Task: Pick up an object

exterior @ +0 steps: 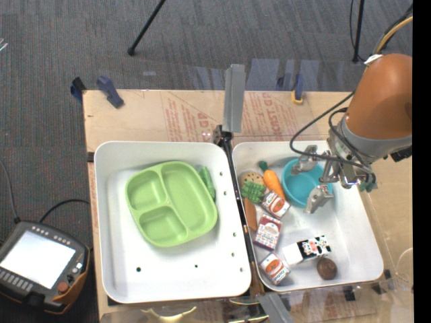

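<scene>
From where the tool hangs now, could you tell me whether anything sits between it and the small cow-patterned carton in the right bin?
Nothing visible does. The tool hangs over the right bin by the teal bowl, and bare bin floor lies between it and the cow-patterned carton. A brown ball sits just beyond the carton.

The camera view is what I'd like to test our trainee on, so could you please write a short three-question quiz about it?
1. True or false: the green divided plate lies in the left bin.
2. Which item sits nearest the right bin's front right corner? A) carrot B) brown ball C) cow-print carton
3. Fill in: the end effector is above the ____ bowl.

Key: 1 true; 2 B; 3 blue.
</scene>
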You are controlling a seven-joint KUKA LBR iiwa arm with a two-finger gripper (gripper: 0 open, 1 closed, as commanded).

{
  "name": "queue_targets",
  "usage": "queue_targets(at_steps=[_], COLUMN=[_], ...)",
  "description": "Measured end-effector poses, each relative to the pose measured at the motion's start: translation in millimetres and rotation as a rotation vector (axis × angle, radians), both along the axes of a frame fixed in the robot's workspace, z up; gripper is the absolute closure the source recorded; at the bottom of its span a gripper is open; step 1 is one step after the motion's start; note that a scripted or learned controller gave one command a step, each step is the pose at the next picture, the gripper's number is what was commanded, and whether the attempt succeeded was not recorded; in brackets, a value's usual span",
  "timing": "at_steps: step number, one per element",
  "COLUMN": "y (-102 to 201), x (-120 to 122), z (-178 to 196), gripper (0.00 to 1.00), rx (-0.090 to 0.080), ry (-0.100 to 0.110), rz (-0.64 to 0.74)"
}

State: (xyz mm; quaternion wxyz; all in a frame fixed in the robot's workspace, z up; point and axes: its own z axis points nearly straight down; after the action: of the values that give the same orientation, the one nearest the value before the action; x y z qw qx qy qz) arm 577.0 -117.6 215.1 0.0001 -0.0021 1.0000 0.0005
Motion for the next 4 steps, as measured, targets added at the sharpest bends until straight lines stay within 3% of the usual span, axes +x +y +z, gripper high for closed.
queue_targets(at_steps=[1,2,3,4], y=[36.8,39.1,86.7,26.8], x=[27.3,28.3,10.7,-22.4], z=[-121.0,-108.8,48.1,22.4], gripper=[0.00,1.00,1.00,1.00], rx=[-0.001,-0.001,0.001,0.000], ry=[-0.015,-0.013,-0.018,0.000], rz=[-0.034,-0.027,-0.134,0.245])
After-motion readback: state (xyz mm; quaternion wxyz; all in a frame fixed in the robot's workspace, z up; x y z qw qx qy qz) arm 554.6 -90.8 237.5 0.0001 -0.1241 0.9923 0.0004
